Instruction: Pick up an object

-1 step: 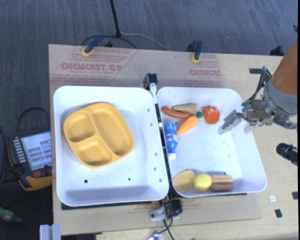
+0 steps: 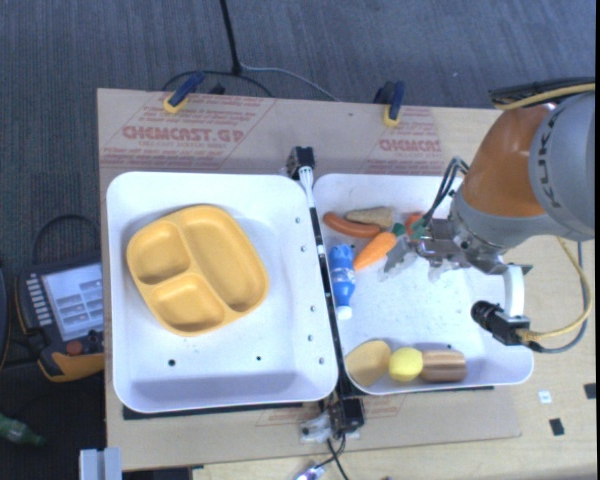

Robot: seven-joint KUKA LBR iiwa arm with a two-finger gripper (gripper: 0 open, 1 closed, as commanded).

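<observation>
Here, the gripper hangs over the right bin, its fingers spread apart and clamped on nothing, just beside one orange carrot. The same bin holds one red sausage, one bread piece, one blue bottle, one tan round, one yellow ball and one brown cylinder. One yellow divided plate sits in the left bin.

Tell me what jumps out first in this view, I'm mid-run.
The yellow divided plate sits alone in the left bin. In the right bin, the arm's claw hovers by the carrot and hot dog near the far edge. A blue bottle lies along the divider.
</observation>
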